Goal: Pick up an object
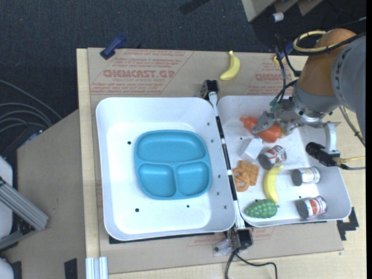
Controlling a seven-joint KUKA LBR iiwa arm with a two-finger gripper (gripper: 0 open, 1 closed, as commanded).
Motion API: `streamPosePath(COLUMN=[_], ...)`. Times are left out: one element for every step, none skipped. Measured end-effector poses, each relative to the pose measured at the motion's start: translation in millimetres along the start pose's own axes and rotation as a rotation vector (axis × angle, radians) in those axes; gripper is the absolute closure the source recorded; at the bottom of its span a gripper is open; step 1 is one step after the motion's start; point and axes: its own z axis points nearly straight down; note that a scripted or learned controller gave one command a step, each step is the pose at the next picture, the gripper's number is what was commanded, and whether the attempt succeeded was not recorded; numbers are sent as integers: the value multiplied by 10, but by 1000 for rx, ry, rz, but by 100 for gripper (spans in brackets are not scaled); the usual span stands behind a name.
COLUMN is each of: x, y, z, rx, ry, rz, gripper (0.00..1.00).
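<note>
The two-finger gripper hangs low over the upper part of the right-hand white bin, and I cannot tell how it is set. Directly under and touching its tip lies a small orange-red plastic vegetable, carrot-like. Its long axis runs from upper left to lower right, the narrow end pointing away from the arm.

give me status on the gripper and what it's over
Gripper low in right bin, over orange toy. No grasp visible. White block and can close beside.
</note>
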Motion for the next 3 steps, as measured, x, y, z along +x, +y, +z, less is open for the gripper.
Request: streamPosePath(x=[-9, -14, -13], y=[8, 354, 347], z=[-123, -1017, -1001], rx=[0, -7, -4], ry=[-1, -3, -2], rz=[-2, -1, 0], gripper=[100, 100, 0])
